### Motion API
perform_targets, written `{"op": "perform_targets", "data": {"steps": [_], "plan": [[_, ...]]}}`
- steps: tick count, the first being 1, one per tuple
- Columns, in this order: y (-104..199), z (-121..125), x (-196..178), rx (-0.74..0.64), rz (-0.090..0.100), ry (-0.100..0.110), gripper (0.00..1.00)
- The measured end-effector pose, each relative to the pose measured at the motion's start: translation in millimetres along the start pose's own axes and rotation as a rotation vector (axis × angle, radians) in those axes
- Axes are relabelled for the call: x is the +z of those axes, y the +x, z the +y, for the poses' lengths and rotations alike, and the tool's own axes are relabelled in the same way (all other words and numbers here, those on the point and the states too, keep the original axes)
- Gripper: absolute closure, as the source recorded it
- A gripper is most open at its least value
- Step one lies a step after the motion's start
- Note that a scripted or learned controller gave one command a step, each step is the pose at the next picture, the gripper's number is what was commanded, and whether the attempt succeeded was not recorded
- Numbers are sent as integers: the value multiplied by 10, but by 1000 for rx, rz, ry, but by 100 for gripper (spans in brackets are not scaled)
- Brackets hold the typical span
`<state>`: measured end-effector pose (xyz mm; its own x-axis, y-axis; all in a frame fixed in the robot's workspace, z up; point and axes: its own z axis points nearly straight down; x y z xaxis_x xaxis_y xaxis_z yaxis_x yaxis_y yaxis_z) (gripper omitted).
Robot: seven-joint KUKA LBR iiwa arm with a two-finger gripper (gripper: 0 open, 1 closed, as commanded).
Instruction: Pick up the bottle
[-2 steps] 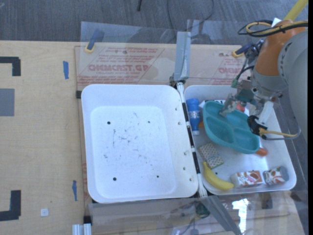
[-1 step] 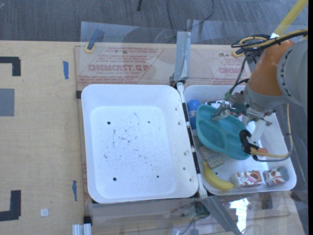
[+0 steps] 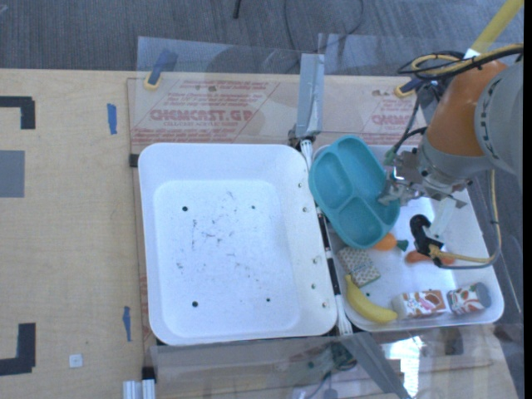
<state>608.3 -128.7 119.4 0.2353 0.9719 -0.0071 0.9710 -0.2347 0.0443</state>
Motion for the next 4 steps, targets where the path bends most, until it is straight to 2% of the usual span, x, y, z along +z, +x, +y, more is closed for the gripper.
{"op": "perform_targets", "data": {"steps": [1,2,3,4], "plan": [[662,2,-1013,-37,8,47,100],[791,-684,-1857,-143,8,49,100],[725,-1446,-1569,-474,17,49,100],[1304,-1549,-2261,-664,20,44,100]]}}
